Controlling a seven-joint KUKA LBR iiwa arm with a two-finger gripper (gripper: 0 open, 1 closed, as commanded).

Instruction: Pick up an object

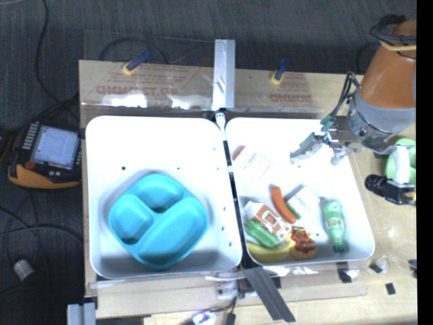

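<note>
Blue tray [159, 221] fills left bin [101, 141]; tool [318, 149] hangs open, holding nothing; labels unreadable.

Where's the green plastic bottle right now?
The green plastic bottle lies in the right white bin, near its right wall, right of the orange carrot-shaped piece.
</note>
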